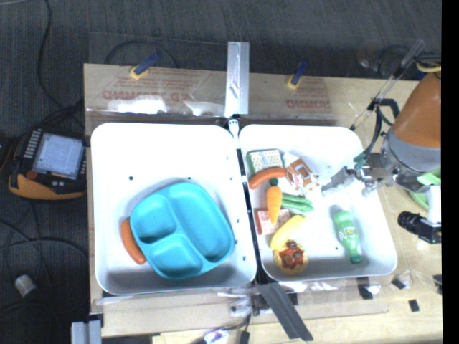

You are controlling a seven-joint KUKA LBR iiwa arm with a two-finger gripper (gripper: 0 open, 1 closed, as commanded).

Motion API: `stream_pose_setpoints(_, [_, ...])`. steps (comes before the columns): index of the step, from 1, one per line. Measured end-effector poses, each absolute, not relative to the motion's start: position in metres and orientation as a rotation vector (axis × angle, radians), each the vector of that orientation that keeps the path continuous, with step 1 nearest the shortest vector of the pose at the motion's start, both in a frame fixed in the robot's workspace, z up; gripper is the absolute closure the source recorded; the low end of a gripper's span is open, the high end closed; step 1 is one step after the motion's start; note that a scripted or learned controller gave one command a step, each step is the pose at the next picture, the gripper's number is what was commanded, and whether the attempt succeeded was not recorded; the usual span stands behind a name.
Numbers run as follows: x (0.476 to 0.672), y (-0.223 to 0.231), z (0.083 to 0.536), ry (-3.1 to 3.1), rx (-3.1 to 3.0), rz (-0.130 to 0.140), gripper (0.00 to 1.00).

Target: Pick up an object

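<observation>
The right bin (373,260) holds a heap of toy food: a green bottle (346,233), a yellow banana (287,229), an orange carrot (274,199), a red sausage (267,176), a green pea pod (297,203), a small white and orange carton (300,175), a printed box (264,158) and a brown-red berry cluster (290,256). My gripper (337,181) reaches in from the right, low over the bin's upper right part, just right of the carton and above the bottle. I see nothing held in it.
The left bin (107,149) holds a blue divided plate (181,228) with an orange sausage (132,241) beside its left edge. A metal post (237,77) stands behind the divider between the bins. Cables and small parts lie on the bench at the right.
</observation>
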State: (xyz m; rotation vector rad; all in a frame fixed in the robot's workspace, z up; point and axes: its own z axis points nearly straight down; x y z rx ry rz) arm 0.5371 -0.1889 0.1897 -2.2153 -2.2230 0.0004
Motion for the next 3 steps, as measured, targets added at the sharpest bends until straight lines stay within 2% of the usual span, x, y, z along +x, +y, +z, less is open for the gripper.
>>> stream_pose_setpoints(1, [0.508,-0.214,0.102,-2.19,-2.246,-0.01,0.0])
stream_pose_setpoints(2, [0.507,-0.213,0.11,-2.188,-2.245,-0.007,1.0])
stream_pose_setpoints(3, [0.491,-0.143,0.195,-2.033,-2.392,0.004,1.0])
